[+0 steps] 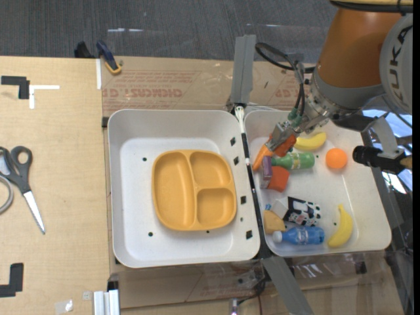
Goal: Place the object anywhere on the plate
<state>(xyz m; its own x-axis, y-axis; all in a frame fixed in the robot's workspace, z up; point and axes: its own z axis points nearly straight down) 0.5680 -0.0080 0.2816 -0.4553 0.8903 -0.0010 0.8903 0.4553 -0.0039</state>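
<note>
Yellow plastic forms the three-compartment plate point(194, 190), which lies in the middle of the left bin point(125, 176). The right bin point(367, 228) is crowded. The gripper point(283, 136) is seen at its 11 o'clock corner, low over an orange carrot-like piece point(261, 156); whether anything is held cannot be told. Just beside it lie a green bottle point(295, 161), a red block point(278, 178) and a small purple piece point(268, 168), packed closely together. A yellow banana point(312, 141) is found at 12 o'clock, an orange ball point(336, 158) at 2 o'clock. At 6 o'clock a clear water bottle point(300, 235) lies beside a black-and-white toy point(302, 210); a second banana point(341, 226) rests at 5 o'clock. Both bins are carried by a cardboard-covered worktop point(52, 176), where scissors point(25, 182) lie at 9 o'clock. Dark carpet point(164, 12) is seen beyond.
</note>
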